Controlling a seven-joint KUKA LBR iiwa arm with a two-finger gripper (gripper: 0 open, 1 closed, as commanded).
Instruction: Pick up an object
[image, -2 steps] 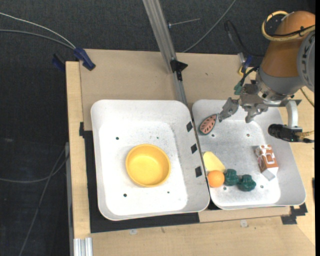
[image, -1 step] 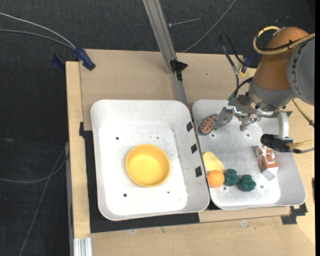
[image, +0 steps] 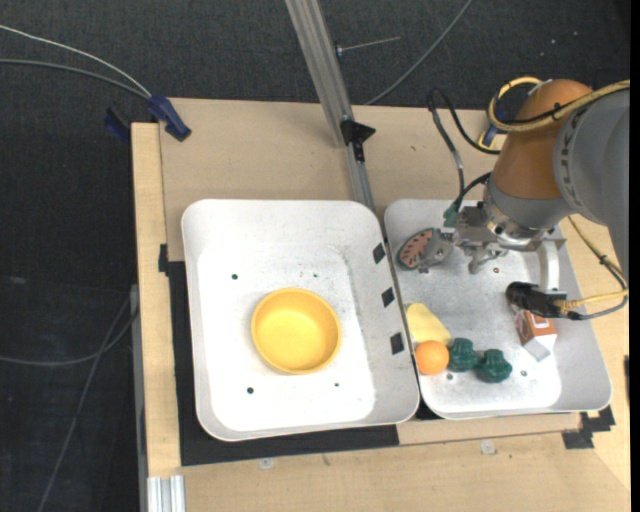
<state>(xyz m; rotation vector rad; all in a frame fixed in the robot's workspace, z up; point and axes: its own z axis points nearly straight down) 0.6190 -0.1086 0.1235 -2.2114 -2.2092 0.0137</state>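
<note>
Here I see the arm (image: 560, 150) reaching in from the right, its orange band above the wrist, bent down over the far part of the right bin (image: 590, 385). The gripper (image: 478, 248) hangs low above the bin floor, near the far left corner. I cannot tell the state of its jaws. A small brown and grey object (image: 418, 248) lies just to the left of the gripper, close beside it; I cannot tell whether they touch. Nearer the front edge of the same bin lie a pale yellow piece (image: 424, 322), an orange ball (image: 432, 357) touching it, and a green toy (image: 478, 361) just beside the ball. A brown and white block (image: 536, 333) rests toward the right. The left bin (image: 215, 395) holds a yellow bowl (image: 294, 329), upright, near its middle.
</note>
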